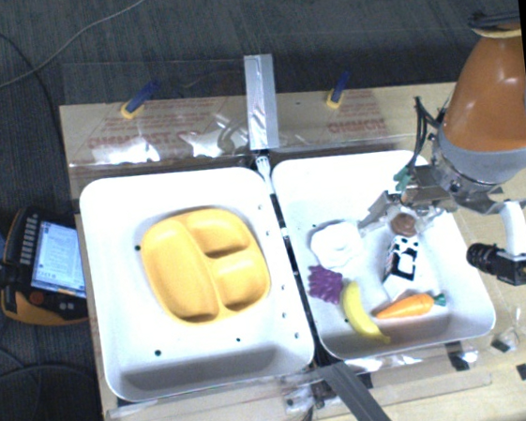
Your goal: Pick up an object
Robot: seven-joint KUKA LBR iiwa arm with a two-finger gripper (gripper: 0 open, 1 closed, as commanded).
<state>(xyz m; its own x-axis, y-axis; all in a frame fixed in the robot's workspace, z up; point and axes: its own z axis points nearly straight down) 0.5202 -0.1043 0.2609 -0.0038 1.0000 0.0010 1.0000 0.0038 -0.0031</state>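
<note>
The hand [404,222] hangs low in the right bin [465,323] over a black-and-white box [403,260]; I cannot tell its grip, so nothing looks lifted yet.

Robotics lab: bench [84,131], white bins [120,363], teach pendant [44,272].

Your arm [490,113] wore a broad, rounded orange band above a grey wrist, with thin dark cables beside it and metal-and-black gripper [404,222] hardware at its tip.
</note>
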